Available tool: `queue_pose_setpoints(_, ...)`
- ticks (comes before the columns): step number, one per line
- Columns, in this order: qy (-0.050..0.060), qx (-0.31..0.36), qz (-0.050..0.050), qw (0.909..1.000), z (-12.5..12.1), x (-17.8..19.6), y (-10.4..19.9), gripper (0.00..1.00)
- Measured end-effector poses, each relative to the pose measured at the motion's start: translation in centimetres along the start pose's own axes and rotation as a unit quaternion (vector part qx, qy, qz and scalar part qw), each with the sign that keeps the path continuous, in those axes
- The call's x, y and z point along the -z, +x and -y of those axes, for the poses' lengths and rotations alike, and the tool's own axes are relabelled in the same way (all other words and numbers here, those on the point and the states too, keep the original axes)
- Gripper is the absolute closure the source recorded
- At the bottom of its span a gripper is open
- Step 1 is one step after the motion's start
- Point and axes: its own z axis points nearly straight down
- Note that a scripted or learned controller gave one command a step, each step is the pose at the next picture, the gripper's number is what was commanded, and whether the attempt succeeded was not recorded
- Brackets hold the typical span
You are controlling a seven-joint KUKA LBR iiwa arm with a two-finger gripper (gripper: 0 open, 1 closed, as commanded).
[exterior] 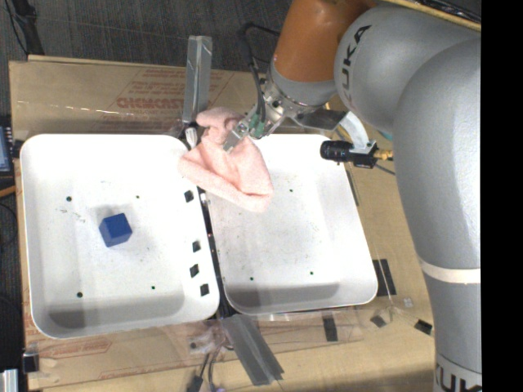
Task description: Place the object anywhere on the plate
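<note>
Two shallow white bins sit side by side on the worktop (pixel 65 84), which is covered with brown cardboard. We see the left bin (pixel 49 243) carrying a small blue cube (pixel 115 229) towards its left-centre, well apart from every wall. The right bin (pixel 327 243) has much bare floor in its near and right parts.

A pink cloth (pixel 233 170) hangs bunched from the hand (pixel 239 135), which is closed on the cloth's upper fold. The cloth drapes over the far left corner of the right bin, and its left edge reaches across the dividing rims towards the left bin's far right corner. We cannot make out any plate in this view.

Along the seam between the bins (pixel 208 243) run a few small black clips or tabs, and a grey upright bar (pixel 196 80) stands just behind the seam, close beside the cloth's top. The grey arm (pixel 417 113) with its orange band (pixel 315 31) takes up the right and far side of the scene, overhanging the right bin's far right corner; a black fitting (pixel 343 150) juts out beneath it.

Grey strips of tape (pixel 249 349) lie on the cardboard near the front edge, below the seam.
</note>
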Motion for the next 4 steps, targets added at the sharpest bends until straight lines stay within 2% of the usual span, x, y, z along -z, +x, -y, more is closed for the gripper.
queue_pose_setpoints(1,0.000,0.002,0.000,1.0000,-0.1,0.4,0.0,1.00)
queue_pose_setpoints(2,0.001,0.204,-0.002,0.9789,-1.7,-0.6,5.0,1.00)
queue_pose_setpoints(3,0.001,0.396,-0.002,0.9181,-3.8,-0.9,9.4,1.00)
queue_pose_setpoints(4,0.000,0.421,-0.001,0.9069,-5.3,-1.2,14.7,1.00)
